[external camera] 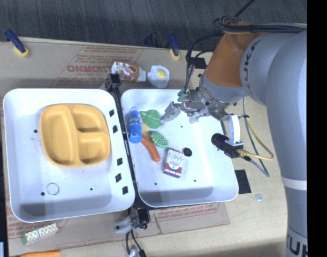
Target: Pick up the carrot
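The carrot (151,149) lies in the right bin (217,181), just beside the blue bottle (134,126) and touching the green toy (159,138), while the tool (170,111) hovers above it, fingers apart, holding nothing.

Glossy white plastic bins (217,183), matt yellow plastic tray (75,134), printed brown cardboard underlay (93,63).

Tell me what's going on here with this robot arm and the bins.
The grey arm reaches in from the right, with its end effector hovering over the right bin, near the green leaf-shaped toy. The carrot it's meant to pick up lies on the bin floor, beside the blue bottle and a small red box. The left bin holds a yellow divided tray.
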You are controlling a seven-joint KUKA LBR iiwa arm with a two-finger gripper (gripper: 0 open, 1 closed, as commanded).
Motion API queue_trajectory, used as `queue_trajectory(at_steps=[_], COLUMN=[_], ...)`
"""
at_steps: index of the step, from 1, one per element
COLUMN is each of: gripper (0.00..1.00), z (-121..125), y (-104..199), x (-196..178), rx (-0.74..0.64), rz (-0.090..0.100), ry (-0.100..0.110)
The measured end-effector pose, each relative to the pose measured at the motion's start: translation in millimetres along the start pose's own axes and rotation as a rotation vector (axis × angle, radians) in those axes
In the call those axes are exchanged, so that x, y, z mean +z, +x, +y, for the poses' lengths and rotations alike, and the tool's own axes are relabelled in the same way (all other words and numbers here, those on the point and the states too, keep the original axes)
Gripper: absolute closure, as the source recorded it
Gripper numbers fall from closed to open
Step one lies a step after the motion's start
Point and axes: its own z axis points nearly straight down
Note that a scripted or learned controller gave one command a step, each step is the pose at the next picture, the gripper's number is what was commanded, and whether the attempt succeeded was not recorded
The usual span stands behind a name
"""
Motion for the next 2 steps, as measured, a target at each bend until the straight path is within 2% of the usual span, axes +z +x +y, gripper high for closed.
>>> queue_trajectory(at_steps=[1, 2], gripper=[0.0, 1.0], z=[-35.8, -35.6], y=[31.3, 31.7], x=[81.5, 71.6], rx=[0.324, 0.321], rz=[0.001, 0.001], ry=[0.002, 0.005])
